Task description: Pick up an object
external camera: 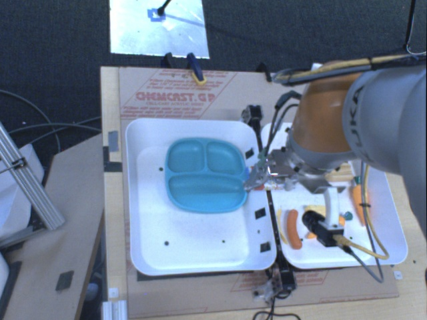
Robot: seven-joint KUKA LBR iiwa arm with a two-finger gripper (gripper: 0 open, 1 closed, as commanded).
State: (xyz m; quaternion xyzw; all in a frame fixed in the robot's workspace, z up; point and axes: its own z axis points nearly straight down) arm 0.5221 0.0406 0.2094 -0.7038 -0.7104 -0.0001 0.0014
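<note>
Now the blue plate (203,177) is lying in the left bin (150,245), the gripper (257,177) nudging its three o'clock rim; finger state I cannot tell. Risk: it is skidding off that shallow lip. I'm counting one plate, two bins, one orange sausage (292,228) at four o'clock.

The arm (347,122) hides much of the right bin (393,245).
</note>
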